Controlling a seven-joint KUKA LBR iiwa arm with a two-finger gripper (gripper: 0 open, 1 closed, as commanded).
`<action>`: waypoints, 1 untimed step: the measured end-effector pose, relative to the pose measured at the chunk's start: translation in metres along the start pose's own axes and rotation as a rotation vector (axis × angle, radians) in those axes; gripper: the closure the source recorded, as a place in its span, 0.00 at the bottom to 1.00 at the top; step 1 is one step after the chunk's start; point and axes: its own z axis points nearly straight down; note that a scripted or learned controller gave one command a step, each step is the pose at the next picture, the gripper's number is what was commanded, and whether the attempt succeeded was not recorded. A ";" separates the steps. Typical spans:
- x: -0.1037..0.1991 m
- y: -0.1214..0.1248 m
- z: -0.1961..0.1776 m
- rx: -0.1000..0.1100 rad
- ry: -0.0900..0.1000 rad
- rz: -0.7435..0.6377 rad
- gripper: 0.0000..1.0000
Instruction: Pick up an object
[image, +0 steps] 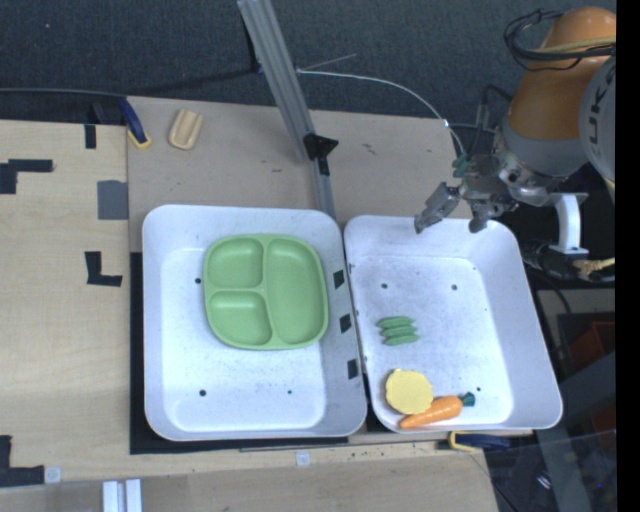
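Here the end effector (452, 214) hangs at the upper right of the frame, over the far rim of the right bin (500, 300), with its two fingers spread apart and nothing between them. The things it could take all lie lower in the picture, toward the bin's near edge. The green bean pods (397, 330) sit nearest, below and a little left of the end effector, with their long axis running left to right across the frame. Further down, near the bin's lower edge, a yellow round piece (408, 390) touches a toy carrot (434, 410), whose long axis also runs roughly left to right, tilted slightly upward at its right end. The green divided plate (266, 291) lies in the left bin (170, 400), well apart. Likely the pods are the shortest reach: down the frame and slightly left.
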 end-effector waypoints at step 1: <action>0.000 0.000 0.000 0.000 0.000 0.000 0.00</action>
